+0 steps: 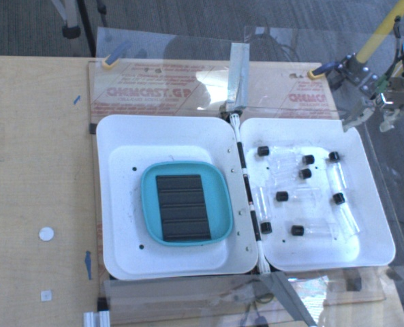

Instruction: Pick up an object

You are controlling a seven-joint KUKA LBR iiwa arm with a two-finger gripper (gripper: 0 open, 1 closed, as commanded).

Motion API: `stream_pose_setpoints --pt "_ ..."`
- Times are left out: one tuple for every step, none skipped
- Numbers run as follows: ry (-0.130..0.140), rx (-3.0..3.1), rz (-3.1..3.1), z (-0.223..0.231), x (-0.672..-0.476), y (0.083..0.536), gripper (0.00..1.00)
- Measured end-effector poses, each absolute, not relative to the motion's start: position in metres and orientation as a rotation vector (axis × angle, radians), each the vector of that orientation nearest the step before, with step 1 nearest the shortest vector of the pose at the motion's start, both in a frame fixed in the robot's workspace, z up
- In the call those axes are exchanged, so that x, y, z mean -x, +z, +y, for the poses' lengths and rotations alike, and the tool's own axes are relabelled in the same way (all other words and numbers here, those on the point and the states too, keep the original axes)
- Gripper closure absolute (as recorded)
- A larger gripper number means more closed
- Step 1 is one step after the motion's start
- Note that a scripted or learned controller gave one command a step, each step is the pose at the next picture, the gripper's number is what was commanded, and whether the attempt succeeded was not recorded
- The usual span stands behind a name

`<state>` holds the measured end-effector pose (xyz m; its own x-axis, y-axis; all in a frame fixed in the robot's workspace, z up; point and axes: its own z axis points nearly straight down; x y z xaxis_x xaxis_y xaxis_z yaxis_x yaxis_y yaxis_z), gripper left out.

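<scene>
The gripper (pixel 368 107) is parked past the upper right corner of the right bin (pixel 375 247), outside the rim and above bench level. Whether it is released or clenched cannot be told; the tooling is small and cluttered against the floor, and nothing is visibly held in it.

Candidate objects are clear tubes with black caps, scattered across the right bin. All of them lie down and to the left of the gripper. The nearest is the tube (pixel 339 179) along the bin's right side, its cap at the end closest to the gripper and its long axis running away from the gripper toward the bin's near edge. Other caps (pixel 306 174) sit further left.

The left bin (pixel 113 182), well beyond, holds a teal tray (pixel 150 210) with a dark ribbed insert (pixel 183 207).

Judgement: approach not yet begun. The coming move requires travel down-left into the right bin, with the jaws set across the tube's long axis.
</scene>
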<state>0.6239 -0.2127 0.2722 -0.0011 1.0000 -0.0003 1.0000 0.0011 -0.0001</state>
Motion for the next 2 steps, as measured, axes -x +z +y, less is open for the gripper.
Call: stream_pose_setpoints --pt "-0.001 -2.222 2.223 -0.208 -0.623 0.149 0.0" --pt "0.0 -2.146 2.295 -0.203 -0.605 0.098 0.0"
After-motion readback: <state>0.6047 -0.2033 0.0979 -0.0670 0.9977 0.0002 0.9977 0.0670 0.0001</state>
